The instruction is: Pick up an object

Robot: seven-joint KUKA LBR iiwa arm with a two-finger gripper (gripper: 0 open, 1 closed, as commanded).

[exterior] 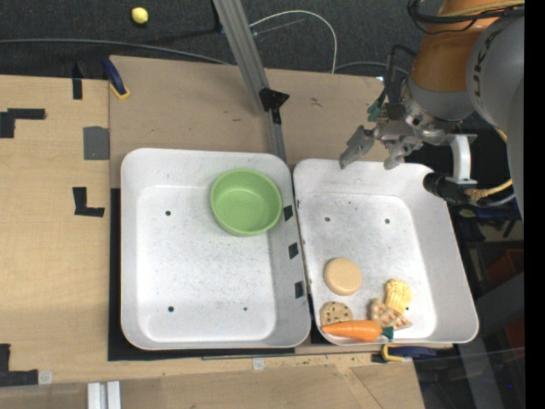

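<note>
Lying along the near rim of the right bin [443, 254], a toy carrot [358, 331] touches a chocolate-chip cookie [335, 313], with a yellow corn cob [397, 294] and a small pretzel-like snack [388, 315] just beside them. A round tan biscuit [342, 275] sits slightly farther in. A green bowl [245, 200] rests at the far side of the left bin [145, 254]. Beyond, the gripper [372, 153] hovers over the right bin's far rim, fingers spread apart, holding nothing.
</note>
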